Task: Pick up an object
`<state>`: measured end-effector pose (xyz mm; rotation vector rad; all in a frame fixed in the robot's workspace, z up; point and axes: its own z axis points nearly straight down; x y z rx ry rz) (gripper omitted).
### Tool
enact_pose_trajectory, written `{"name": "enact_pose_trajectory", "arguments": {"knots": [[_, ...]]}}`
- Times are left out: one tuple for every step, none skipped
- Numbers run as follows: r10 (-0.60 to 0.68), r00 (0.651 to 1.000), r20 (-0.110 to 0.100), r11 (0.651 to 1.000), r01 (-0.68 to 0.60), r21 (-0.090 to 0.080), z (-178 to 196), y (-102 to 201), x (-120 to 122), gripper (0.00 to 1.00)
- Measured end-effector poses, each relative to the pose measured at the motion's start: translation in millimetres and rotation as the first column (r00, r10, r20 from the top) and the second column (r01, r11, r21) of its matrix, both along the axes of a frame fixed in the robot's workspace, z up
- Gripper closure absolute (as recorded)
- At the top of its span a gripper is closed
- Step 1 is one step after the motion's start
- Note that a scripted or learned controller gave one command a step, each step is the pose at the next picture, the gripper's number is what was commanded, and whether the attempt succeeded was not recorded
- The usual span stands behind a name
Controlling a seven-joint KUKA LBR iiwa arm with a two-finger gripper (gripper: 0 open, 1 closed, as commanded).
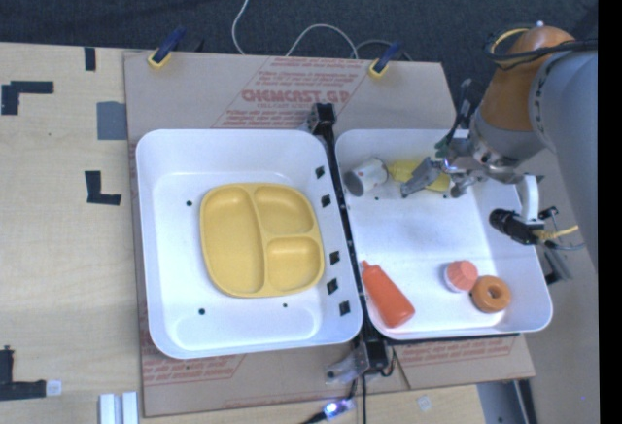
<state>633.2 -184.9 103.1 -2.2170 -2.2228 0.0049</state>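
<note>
A: Camera view, looking down at a slant. What is lying nearest the viewer?

B: Two shallow white bins are sitting side by side on a cardboard sheet (292,96) on the surface. Along the near edge of the right bin (428,228), an orange bottle-shaped object (387,296) is lying at the left corner, close to the divider. Near the right corner, a small pink round piece (460,274) and a brown doughnut (491,294) are resting just beside each other.

A: And the left bin?

B: The left bin (165,218) is holding a yellow divided plate (260,238), sitting flat near its middle, with three compartments showing.

A: Where is the arm working?

B: The grey arm (569,121), with its orange band (515,82), is reaching in from the right over the far part of the right bin. The gripper (431,177) is hanging low there, right over a yellow object (413,166) lying against the far wall. A small grey cylinder-like object (367,175) is resting just to the left of that, near the divider.

A: Are the jaws gripping anything?

B: I cannot tell whether the jaws are apart or together; they are too small and dark against the yellow object to judge, and nothing is visibly showing between them.

A: Anything farther back?

B: Two yellow-and-blue clamps (167,47) are pinning the cardboard's far edge, and a white cable (321,31) is looping behind it on dark carpet.
</note>
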Motion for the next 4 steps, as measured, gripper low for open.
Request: {"name": "enact_pose_trajectory", "arguments": {"knots": [[0.0, 1.0, 0.002, 1.0, 0.0, -0.001, -18.8, 0.6, 0.2, 0.0], [0.001, 1.0, 0.006, 1.0, -0.001, -0.003, -6.8, 0.7, 1.3, 1.0], [-0.001, 1.0, 0.007, 1.0, 0.001, 0.0, 43.8, 1.8, 12.3, 1.0], [0.0, 1.0, 0.007, 1.0, 0.0, 0.0, 92.0, 11.3, 16.7, 1.0]]}}
